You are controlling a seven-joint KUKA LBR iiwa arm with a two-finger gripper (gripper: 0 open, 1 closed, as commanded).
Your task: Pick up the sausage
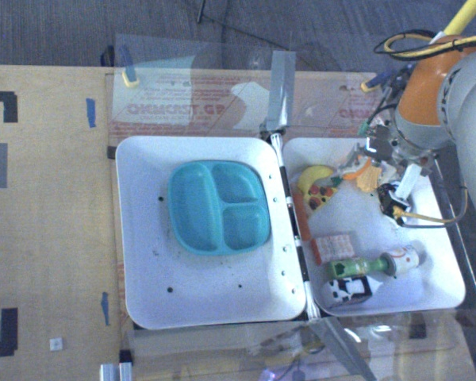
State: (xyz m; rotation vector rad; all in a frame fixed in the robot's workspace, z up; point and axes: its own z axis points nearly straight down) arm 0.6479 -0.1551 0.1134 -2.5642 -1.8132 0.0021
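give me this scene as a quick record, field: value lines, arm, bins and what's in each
arm: grey with orange band, reaching in from the right over the right bin's far end
pincer: low among items at the right bin's far end; finger state unclear
left bin: holds a teal divided plate
right bin: yellow item, orange item, reddish packet, green-and-white bottle, black-and-white item
sausage: cannot pick it out with confidence
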